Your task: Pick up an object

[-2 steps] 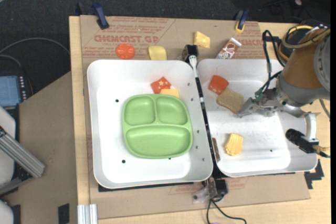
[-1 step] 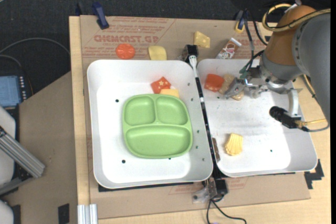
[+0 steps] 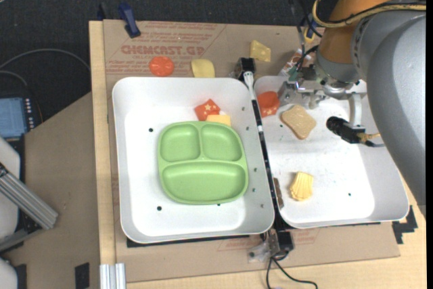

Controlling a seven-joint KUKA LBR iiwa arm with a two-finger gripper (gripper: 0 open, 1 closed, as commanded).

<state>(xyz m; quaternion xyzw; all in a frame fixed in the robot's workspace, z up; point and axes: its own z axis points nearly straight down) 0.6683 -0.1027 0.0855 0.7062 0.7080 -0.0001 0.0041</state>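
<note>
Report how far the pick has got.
Done: the arm has reached over the right bin, its end effector low near the tan bread slice and the red piece. In hand: nothing visibly held. Left: grasping and lifting an object; the bread slice and the yellow piece lie on the bin floor.

the arm (image 3: pixel 396 64) is a thick, smooth grey tube filling the 3 o'clock side; above the wrist sits a rounded orange band (image 3: pixel 348 24), glossy; a yellow cable loops over the band's 10 o'clock edge, with thinner dark wires beside it; below the band a grey collar leads to the gripper (image 3: pixel 302 86), a cluster of small metal parts, wires and bright fittings.
</note>
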